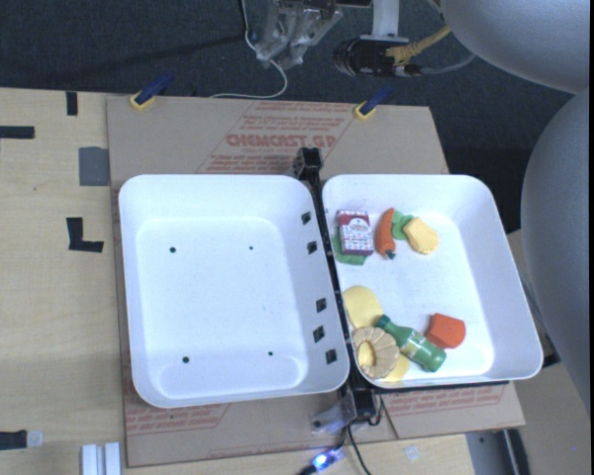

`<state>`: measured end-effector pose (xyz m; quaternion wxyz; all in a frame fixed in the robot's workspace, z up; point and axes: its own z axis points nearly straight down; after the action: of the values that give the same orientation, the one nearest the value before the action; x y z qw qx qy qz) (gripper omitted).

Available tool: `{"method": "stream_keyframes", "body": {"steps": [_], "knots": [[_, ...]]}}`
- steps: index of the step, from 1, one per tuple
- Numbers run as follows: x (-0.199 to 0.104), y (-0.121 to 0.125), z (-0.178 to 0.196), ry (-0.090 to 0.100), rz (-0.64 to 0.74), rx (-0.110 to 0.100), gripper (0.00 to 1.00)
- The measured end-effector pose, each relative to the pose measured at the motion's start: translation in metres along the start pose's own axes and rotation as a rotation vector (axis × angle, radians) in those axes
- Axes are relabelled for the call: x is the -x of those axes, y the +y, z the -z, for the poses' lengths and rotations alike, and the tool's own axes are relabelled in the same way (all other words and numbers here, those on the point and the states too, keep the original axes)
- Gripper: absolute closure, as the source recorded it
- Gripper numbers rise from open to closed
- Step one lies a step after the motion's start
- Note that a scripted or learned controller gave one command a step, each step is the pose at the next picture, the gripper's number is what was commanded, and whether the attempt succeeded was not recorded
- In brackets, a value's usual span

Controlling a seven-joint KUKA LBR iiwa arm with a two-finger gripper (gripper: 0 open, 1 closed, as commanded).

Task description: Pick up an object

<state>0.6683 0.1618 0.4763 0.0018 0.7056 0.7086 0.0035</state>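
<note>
Your hand (295, 30) hung high beyond the far edge of the right bin (495, 228), well apart from everything in it, and whether it was apart or together could not be told from this angle; nothing showed between its parts.

Every candidate lay inside that right bin. The red-labelled packet (353, 234) sat against the bin's left wall, with the carrot (385, 232) just beside it and the yellow corn piece (421, 236) a little further toward the bin's middle. Near the bin's front edge, the yellow lemon-like piece (360, 305), the round biscuit-coloured toy (374, 350) and the green bottle (413, 345) were touching or nearly so, with the orange-red block (446, 331) beside them.

You risked most in that front cluster: a descent there would likely have pinched two toys or nudged one aside. The packet, pressed to the wall, could have blocked one side of the hand.
</note>
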Motion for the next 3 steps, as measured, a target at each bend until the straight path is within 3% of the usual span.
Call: {"method": "stream_keyframes", "body": {"steps": [1,2,3], "knots": [[-0.049,-0.018,0.062,0.0,0.001,-0.003,1.0],[-0.058,-0.083,-0.074,-0.008,-0.001,-0.026,1.0],[-0.073,-0.067,0.066,0.002,0.0,0.004,1.0]]}}
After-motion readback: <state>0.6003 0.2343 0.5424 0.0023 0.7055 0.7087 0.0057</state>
